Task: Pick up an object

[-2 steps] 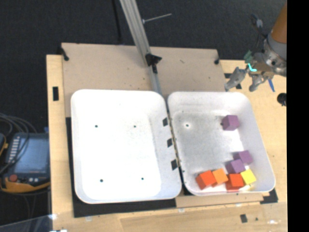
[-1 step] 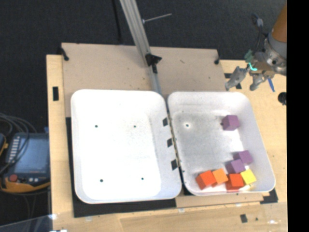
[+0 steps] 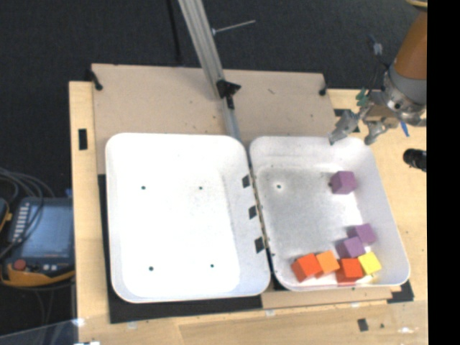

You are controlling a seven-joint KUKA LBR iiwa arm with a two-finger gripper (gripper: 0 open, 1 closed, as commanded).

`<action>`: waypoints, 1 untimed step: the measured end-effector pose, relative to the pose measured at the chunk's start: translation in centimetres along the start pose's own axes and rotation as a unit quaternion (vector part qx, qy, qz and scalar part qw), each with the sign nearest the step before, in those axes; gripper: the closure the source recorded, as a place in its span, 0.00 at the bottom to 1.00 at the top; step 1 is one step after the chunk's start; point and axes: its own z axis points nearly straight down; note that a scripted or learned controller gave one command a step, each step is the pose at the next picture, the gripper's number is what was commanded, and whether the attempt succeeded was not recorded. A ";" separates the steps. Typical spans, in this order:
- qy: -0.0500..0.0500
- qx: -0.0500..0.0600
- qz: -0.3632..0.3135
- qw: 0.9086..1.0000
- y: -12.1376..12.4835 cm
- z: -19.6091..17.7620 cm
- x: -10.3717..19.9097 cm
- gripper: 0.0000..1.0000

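The gripper (image 3: 357, 128) hovers at the right bin's (image 3: 302, 153) two-o'clock rim, fingers spread apart, nothing between them. A purple cube (image 3: 343, 182) sits alone toward the bin's one o'clock; at five o'clock cluster two more purple cubes (image 3: 357, 240), orange cubes (image 3: 321, 264) and a yellow cube (image 3: 370, 263); the left bin (image 3: 172, 214) lies at nine o'clock on the bench (image 3: 83, 113).

Right bin (image 3: 287, 157): white, its floor speckled with grey scuffing. Within it, one purple cube (image 3: 343, 182) sits apart toward the far side. At the near edge of the same bin: two purple cubes (image 3: 357, 240), a red-orange cube (image 3: 307, 267), an orange cube (image 3: 328, 261), another red-orange cube (image 3: 351, 269) and a yellow cube (image 3: 369, 263). Left bin (image 3: 176, 214): white with small dark dots. Bench top (image 3: 165, 99) beyond both bins: tan board. Arm (image 3: 411, 52): orange band above a grey wrist.
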 end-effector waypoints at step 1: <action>0.000 0.000 0.000 1.000 -0.1 4.1 -0.1 0.00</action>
